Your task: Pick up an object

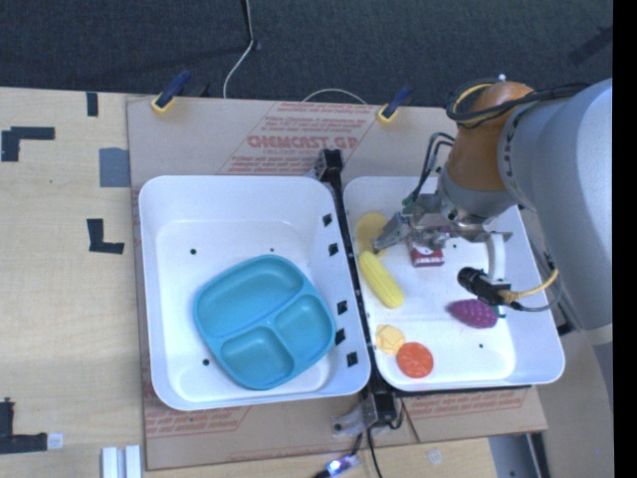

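Observation:
My gripper hangs over the upper middle of the right bin, its fingers spread open. A small red and white block lies just below the fingertips, with nothing gripped between them. A yellow corn cob lies to the left of the gripper, near the bin's left wall. A pale yellow piece sits above the cob, close to the left finger. A purple piece rests to the lower right.
An orange round piece and a small yellow-orange piece lie at the right bin's front. The left bin holds a blue divided plate. The grey arm covers the right bin's far right side.

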Motion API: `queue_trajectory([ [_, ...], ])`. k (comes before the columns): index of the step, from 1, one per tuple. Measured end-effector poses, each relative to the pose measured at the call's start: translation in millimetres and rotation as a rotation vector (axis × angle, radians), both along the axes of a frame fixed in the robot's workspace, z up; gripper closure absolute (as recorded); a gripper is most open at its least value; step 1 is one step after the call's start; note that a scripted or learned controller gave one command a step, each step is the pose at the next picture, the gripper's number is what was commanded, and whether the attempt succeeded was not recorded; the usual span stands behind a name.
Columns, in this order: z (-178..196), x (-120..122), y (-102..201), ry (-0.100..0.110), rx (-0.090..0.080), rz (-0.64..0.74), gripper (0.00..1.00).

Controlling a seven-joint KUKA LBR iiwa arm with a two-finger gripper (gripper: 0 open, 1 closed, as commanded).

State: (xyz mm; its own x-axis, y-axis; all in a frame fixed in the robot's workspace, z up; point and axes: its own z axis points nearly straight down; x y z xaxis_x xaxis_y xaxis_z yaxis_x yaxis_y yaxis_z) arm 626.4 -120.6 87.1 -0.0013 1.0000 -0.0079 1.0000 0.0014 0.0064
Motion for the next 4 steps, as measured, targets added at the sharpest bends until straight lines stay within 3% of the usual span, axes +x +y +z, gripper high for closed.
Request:
queue_trajectory([
  [1,15,3,0,-0.008,-0.001,0.0,1.0],
  [2,61,-1,8,0.005,0.008,0.001,1.0],
  [4,160,-4,15,0.002,0.007,0.0,1.0],
])
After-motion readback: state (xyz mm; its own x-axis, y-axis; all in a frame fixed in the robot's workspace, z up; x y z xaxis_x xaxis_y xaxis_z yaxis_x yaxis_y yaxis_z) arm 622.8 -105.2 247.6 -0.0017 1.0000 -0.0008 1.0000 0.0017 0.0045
